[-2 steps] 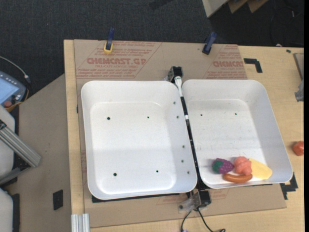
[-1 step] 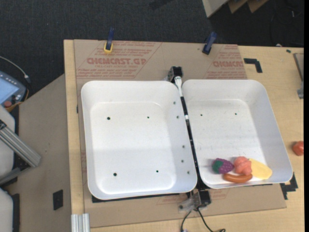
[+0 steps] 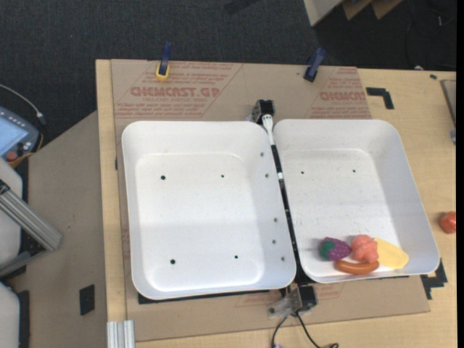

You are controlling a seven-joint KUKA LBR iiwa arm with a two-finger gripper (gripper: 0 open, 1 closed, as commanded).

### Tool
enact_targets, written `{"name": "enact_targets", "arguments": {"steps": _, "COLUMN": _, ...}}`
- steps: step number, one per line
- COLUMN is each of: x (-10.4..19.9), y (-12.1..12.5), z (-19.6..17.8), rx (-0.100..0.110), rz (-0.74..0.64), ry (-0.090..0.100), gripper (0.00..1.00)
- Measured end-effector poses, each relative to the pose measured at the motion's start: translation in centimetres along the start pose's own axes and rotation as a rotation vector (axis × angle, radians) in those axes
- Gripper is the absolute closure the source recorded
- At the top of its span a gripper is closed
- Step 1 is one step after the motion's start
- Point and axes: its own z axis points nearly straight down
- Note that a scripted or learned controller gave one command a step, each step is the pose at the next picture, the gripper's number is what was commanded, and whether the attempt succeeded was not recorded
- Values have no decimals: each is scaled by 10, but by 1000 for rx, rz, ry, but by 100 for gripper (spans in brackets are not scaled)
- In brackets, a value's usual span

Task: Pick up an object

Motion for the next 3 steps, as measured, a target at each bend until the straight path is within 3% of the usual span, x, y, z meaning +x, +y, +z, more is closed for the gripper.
{"name": "enact_targets", "arguments": {"steps": 1, "x": 0, "y": 1, "z": -11, "rx": -4, "rz": -1, "ry": -3, "gripper": 100}}
{"name": "enact_targets", "arguments": {"steps": 2, "x": 2, "y": -19, "z": 26, "rx": 36, "rz": 6, "ry": 23, "gripper": 100}}
{"name": "enact_targets", "arguments": {"steps": 3, "x": 1, "y": -17, "z": 13, "rx": 27, "rz": 5, "ry": 19, "gripper": 100}}
